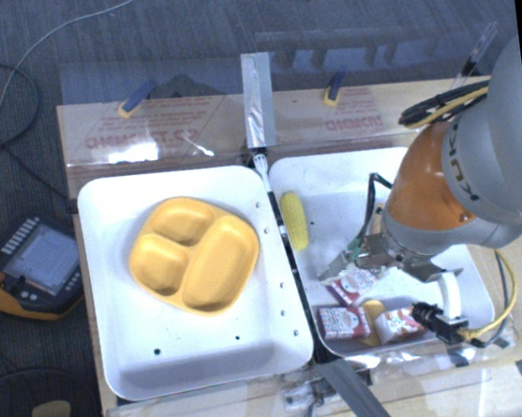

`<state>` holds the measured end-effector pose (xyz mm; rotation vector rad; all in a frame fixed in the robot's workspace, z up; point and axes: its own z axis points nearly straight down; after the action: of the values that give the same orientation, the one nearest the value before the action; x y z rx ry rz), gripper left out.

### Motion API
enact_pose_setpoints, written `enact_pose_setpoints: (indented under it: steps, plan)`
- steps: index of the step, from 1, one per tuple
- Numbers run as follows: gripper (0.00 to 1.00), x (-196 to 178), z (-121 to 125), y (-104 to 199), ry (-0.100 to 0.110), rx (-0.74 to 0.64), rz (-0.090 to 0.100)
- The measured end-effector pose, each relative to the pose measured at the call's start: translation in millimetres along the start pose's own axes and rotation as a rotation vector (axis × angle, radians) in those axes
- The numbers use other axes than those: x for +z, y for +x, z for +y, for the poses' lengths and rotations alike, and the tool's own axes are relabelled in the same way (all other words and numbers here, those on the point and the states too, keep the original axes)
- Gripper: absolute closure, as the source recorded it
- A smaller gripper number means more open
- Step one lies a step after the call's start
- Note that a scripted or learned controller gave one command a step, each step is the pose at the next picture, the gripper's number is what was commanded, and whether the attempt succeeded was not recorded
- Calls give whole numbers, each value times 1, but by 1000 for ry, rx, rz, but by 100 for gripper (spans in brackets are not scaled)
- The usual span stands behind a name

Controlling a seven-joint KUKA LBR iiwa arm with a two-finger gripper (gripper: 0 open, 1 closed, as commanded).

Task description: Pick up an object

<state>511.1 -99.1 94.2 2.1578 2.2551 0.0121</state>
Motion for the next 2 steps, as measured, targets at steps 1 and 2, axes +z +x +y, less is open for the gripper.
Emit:
enact_pose_setpoints:
  steps: [1, 2]
  plan:
    - [100, -15, 5, -1, -16, 1, -2]
    - [0, -13, 4, -1, -11, 1, -1]
